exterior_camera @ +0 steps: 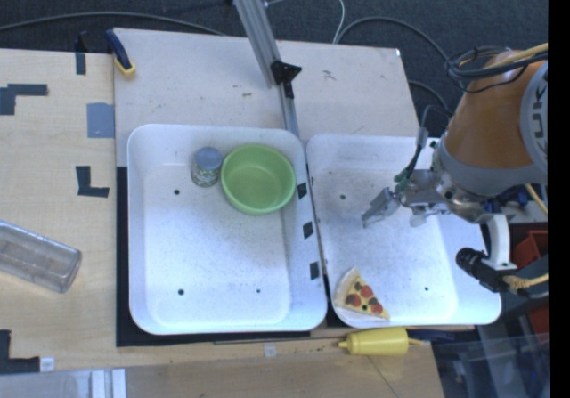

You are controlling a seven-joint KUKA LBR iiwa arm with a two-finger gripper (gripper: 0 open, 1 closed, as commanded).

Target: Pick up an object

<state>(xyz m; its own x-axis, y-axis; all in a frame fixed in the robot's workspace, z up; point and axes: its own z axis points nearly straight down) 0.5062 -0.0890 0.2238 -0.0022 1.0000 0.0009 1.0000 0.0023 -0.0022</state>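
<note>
My gripper (396, 213) hangs over the middle of the right bin (463, 303), reaching in from the right. Its fingers are spread open and nothing sits between them. A toy pizza slice (361, 294) lies in the right bin's front left corner, well below the gripper. In the left bin (151, 298) a green bowl (258, 178) stands at the back right, with a small grey-topped can (207, 166) touching its left side.
A yellow squeeze bottle (374, 340) lies on the bench just in front of the right bin. A clear plastic tumbler (36, 255) lies at the far left. A slanted metal pole (258, 18) comes down to the back of the divide between the bins.
</note>
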